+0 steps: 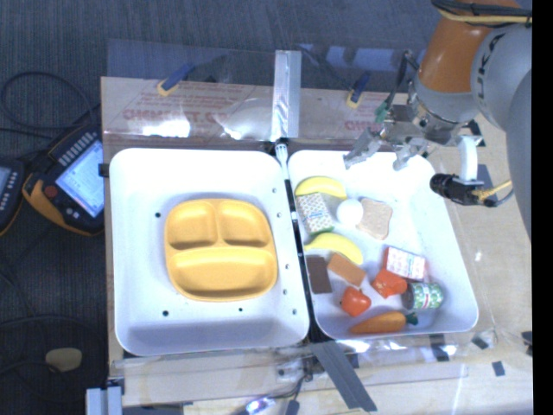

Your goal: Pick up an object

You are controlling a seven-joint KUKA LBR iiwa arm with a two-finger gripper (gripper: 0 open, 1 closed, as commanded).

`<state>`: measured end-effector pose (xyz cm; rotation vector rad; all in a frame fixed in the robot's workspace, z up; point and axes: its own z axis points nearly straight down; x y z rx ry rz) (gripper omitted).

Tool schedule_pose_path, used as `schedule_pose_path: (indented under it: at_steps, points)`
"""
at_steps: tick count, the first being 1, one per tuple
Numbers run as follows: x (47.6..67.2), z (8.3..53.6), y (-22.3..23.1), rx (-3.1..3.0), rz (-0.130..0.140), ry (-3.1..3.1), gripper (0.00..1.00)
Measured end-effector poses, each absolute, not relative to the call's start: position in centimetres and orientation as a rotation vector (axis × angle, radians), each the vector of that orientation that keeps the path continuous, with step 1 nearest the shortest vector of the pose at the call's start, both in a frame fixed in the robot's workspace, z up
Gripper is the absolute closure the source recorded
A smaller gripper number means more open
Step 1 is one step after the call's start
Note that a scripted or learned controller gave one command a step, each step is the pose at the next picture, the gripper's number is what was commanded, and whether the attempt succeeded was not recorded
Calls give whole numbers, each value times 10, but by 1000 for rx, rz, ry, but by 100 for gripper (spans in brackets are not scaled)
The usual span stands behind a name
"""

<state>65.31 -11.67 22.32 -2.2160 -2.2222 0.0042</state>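
My gripper hangs open over the far edge of the right bin, with nothing between its fingers. Below it in that bin lie a yellow banana, a white egg, a bread slice and a checkered packet. Nearer the front are a second banana, a brown bar, an orange block, a red pepper, a tomato, a carrot, a green can and a pink box.
The left bin holds a yellow divided plate. A metal divider post stands behind the seam between the bins. A pendant with a screen lies on the floor at the left.
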Motion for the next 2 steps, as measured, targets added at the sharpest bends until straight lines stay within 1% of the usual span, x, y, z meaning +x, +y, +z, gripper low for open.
schedule_pose_path:
  at_steps: [1,2]
  points:
    - [652,97,-158,-2321,1,-2126,0]
    - [606,89,-194,-2147,-6,-2308,0]
